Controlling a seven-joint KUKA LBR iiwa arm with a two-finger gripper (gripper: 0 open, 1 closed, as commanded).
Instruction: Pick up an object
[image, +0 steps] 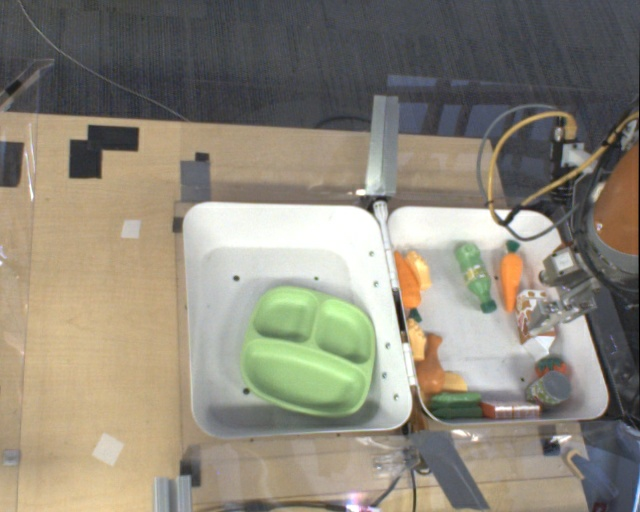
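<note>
camera view showed the orange carrot (511, 281) lying in the right bin (600, 385), just left of the tool (538, 318); whether the tool was clenched or released could not be told. crowded toys like the green bottle (475, 276) could deflect a grasp.

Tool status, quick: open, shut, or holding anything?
Tool: cannot be told; it sits low over the right bin, beside the carrot.

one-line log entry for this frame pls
phase: approach | end effector: above right white bin, beside orange toy carrot | grasp: unconfirmed | left white bin: green divided plastic plate
</note>
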